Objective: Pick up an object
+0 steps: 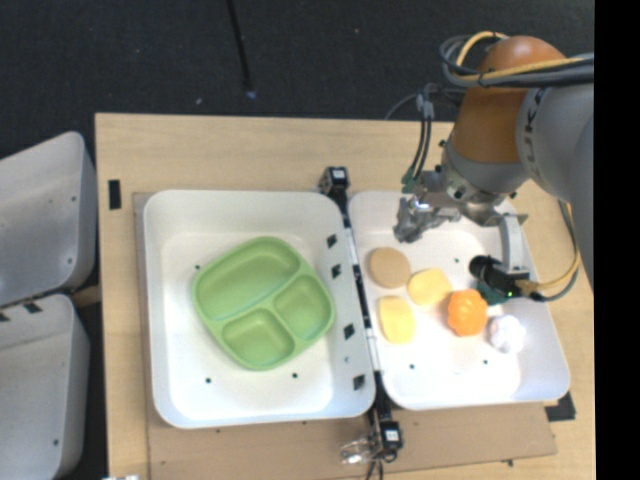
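A round tan disc [389,267], a pale yellow rounded lump [428,287], a yellow block [397,320], an orange ball-like piece [466,312] and a small white lump [506,333] lie clustered in the right white bin [455,383]. The tool [410,226] hangs just above and behind the tan disc, nothing visibly between its tips; whether they are apart I cannot tell. The left white bin [170,368] holds a green three-section plastic tray [262,302]. Both bins rest on the light wooden surface [250,133].
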You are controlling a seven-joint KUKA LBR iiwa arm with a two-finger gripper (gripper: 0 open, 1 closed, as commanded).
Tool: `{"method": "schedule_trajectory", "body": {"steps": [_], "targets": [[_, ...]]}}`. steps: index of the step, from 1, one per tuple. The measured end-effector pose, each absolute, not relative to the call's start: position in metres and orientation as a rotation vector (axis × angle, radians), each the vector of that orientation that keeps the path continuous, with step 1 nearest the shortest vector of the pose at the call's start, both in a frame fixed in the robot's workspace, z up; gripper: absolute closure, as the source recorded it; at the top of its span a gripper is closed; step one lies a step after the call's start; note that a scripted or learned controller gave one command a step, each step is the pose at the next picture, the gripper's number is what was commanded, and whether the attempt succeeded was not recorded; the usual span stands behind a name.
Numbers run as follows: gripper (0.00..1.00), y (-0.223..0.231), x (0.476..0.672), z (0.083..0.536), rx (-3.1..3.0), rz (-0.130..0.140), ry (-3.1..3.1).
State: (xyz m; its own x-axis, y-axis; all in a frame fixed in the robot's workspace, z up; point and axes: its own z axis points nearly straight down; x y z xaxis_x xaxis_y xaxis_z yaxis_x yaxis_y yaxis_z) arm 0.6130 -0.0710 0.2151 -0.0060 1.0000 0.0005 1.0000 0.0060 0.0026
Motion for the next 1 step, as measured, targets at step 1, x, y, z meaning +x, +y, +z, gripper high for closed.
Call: {"method": "schedule_trajectory", "body": {"steps": [1], "targets": [[1.0, -0.0154, 0.615, 0.2109, 2.215, 0.0, 2.229]]}}
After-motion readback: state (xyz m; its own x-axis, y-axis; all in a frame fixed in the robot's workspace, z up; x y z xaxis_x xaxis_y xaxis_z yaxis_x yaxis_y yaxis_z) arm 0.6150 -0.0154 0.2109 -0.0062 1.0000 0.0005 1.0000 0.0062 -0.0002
